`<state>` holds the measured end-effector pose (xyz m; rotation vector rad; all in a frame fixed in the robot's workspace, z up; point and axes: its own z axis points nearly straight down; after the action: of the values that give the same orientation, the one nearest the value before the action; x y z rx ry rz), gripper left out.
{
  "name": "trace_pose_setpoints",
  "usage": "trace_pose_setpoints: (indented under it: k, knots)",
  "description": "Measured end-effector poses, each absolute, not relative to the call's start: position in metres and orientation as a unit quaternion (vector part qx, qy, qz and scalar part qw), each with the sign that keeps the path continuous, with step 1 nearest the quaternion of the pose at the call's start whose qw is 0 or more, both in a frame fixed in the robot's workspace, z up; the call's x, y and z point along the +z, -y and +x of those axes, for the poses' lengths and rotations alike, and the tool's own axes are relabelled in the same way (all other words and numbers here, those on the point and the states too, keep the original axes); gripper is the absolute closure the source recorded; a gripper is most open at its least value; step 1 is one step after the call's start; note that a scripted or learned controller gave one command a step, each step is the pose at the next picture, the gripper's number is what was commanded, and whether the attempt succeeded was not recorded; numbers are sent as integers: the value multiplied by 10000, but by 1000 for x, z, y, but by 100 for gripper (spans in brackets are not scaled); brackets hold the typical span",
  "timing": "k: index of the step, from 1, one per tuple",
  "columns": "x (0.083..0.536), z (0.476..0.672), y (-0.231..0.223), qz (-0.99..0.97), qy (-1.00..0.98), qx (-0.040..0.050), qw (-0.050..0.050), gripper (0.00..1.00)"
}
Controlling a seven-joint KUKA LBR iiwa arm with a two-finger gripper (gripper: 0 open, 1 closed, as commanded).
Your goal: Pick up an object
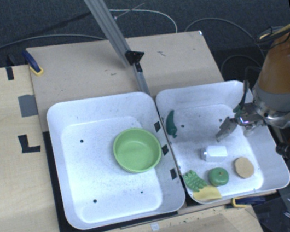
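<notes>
You have two white bins on the table: the left bin holds one green bowl, the right bin six small things. Largest first: one white block, one green round piece, one tan disc, one yellow piece, one leafy green piece, one dark green piece. The gripper hangs above the right bin; it's blurred, so I cannot tell its state.

No legible text, labels, brands or numbers anywhere, black tape marks on wooden bench form no letters, white bins unmarked, small white object too blurred to read
</notes>
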<state>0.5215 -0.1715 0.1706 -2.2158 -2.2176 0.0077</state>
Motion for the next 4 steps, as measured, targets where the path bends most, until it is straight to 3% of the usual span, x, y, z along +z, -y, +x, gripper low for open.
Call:
trace_pose_setpoints:
  k: [1,2,4]
  knots:
    - [126,522,174,-7068,7074,22,27,0]
    - [139,523,173,-7063,7079,10,17,100]
    - [253,528,180,-7064,7078,-11,-26,100]
